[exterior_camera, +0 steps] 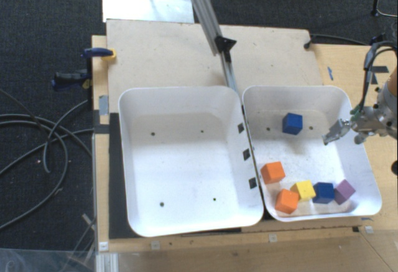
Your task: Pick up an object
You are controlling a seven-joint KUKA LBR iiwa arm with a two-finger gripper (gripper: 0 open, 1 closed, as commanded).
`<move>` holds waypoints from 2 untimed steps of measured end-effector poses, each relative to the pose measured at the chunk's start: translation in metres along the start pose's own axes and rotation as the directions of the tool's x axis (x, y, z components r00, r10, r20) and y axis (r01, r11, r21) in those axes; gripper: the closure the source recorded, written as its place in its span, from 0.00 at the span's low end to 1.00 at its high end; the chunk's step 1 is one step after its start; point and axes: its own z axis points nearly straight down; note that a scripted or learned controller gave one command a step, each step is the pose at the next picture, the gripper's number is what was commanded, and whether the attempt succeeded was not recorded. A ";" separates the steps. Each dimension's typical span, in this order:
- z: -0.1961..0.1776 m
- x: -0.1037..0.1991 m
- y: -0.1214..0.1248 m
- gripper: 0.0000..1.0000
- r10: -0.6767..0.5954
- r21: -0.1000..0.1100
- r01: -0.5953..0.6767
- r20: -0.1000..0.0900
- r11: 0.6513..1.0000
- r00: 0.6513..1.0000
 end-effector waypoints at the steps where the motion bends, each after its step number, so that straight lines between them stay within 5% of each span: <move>1: 0.110 0.015 0.079 0.00 -0.004 0.002 0.004 0.000 1.000 1.000; 2: 0.131 0.017 0.159 0.00 -0.003 0.015 0.003 0.001 1.000 1.000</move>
